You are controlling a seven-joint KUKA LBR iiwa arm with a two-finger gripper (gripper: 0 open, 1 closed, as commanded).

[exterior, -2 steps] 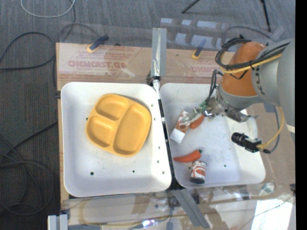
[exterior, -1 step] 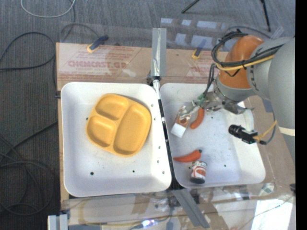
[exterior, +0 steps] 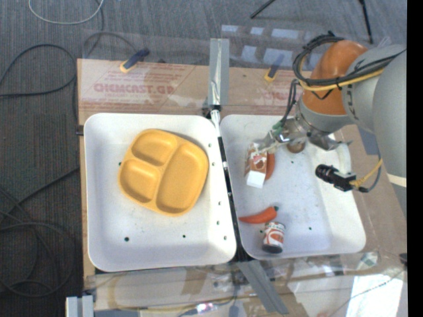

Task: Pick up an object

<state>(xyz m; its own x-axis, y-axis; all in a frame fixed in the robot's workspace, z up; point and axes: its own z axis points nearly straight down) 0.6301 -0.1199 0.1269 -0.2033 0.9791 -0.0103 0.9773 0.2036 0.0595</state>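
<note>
In the right bin [exterior: 330, 210], a small brown and white packet [exterior: 256, 168] with a red strip beside it lies near the far left corner. A red chili pepper [exterior: 259, 214] rests nearer the front, and a small can [exterior: 273, 236] stands just below it. My gripper [exterior: 280, 137] hangs low over the bin's far side, just up and right of the packet, with its tip close to the packet's top end. Nothing visibly hangs from it.
The left bin [exterior: 106, 236] holds a yellow divided plate [exterior: 164, 171]. A black cable connector [exterior: 330, 175] hangs off the arm over the right bin. A metal divider [exterior: 217, 78] runs between the bins at the back, with cardboard beyond it.
</note>
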